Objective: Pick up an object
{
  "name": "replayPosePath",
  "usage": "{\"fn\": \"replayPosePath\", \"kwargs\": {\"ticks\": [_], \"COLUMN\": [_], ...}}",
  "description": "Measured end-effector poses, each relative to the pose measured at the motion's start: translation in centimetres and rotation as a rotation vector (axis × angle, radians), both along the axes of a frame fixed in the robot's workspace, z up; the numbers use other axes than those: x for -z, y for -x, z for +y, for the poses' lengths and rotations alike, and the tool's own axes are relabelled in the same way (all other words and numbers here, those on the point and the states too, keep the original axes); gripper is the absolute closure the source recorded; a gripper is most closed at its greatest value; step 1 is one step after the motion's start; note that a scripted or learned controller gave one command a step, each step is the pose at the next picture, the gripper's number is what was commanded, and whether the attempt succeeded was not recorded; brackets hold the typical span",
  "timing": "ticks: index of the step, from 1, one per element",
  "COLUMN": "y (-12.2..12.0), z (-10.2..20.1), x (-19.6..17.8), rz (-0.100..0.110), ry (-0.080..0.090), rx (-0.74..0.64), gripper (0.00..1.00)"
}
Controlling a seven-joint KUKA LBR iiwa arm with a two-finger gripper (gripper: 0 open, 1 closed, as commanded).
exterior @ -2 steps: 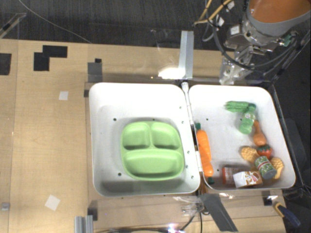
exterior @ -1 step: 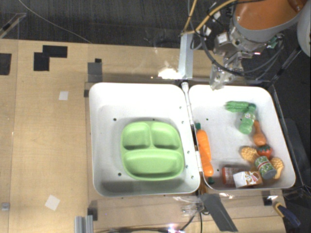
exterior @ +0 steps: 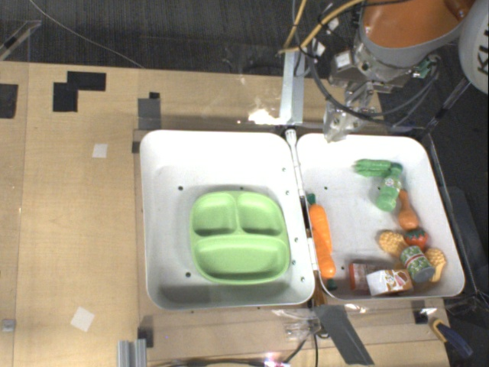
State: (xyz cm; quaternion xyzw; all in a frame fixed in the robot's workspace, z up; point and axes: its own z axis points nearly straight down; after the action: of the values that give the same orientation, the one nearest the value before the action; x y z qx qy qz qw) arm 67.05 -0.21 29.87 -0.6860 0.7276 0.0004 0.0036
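Jaws (exterior: 337,125), seemingly empty, hover above right bin (exterior: 348,176) holding carrot (exterior: 321,239).

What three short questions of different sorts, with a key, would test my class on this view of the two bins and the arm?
1. True or false: the green divided plate lies in the right bin.
2. Which thing lies along the right bin's left wall? A. the orange carrot B. the green bottle C. the small can
3. Fill in: the gripper hangs above the right bin's ____ left corner.

Key
1. False: it lies in the left bin.
2. A.
3. Far, that is, the upper left corner in the camera view.
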Motion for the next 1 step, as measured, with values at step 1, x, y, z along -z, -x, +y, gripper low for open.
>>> {"fn": "replayPosePath", "kwargs": {"ticks": [1], "y": [-0.23], "z": [0.16], "x": [-1.02], "rz": [-0.005], "ry": [-0.005], "rx": [0.0], "gripper": [1.0]}}
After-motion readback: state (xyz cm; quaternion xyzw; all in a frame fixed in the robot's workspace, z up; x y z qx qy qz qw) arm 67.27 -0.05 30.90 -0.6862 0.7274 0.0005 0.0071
